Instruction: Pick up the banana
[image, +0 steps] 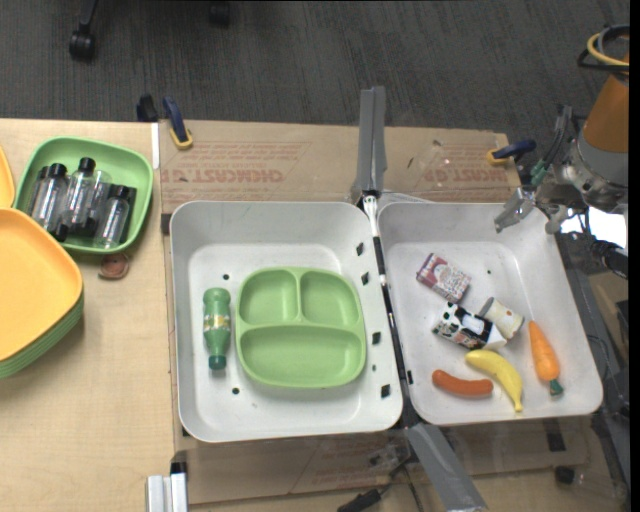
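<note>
The yellow banana (501, 373) lies in the right bin (420, 232), near its front edge, between a red sausage (462, 383) and an orange carrot (543, 354). My gripper (531, 215) hangs over the bin's far right corner, well behind the banana and apart from it. Its two fingers are spread open with nothing between them.
A pink box (443, 275) and a black-and-white carton (476, 325) lie in the middle of the right bin. The left bin (190, 250) holds a green divided plate (300, 328) and a green bottle (216, 327). A green tray of bottles (85, 195) and stacked orange plates (30, 290) sit at far left.
</note>
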